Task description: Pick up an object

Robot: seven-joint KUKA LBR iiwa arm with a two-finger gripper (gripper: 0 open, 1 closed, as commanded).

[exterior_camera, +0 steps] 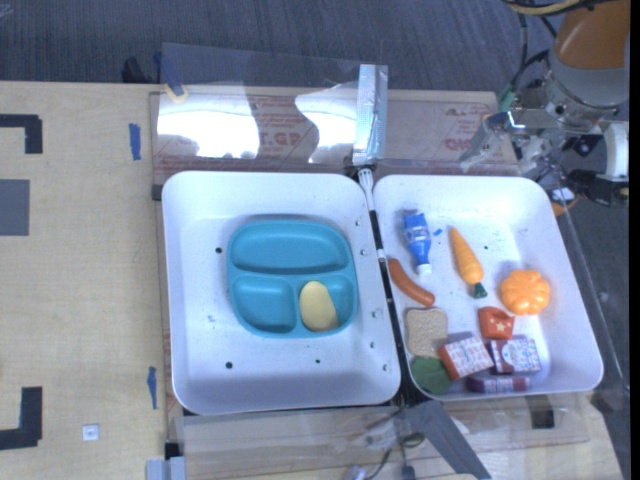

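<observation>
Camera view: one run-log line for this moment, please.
arm: above right white bin's far corner | yellow potato-shaped toy: in blue divided tray, left bin | pick: not yet done

Arm (590, 28) cut off by top and right edges; gripper (530, 138) a cluttered tangle, finger state unreadable. Green item (430, 373) partly tucked under bread slice (427, 330) and small box (464, 356). Dark purple object (497, 382) half hidden beneath the boxes, identity unclear.
</observation>
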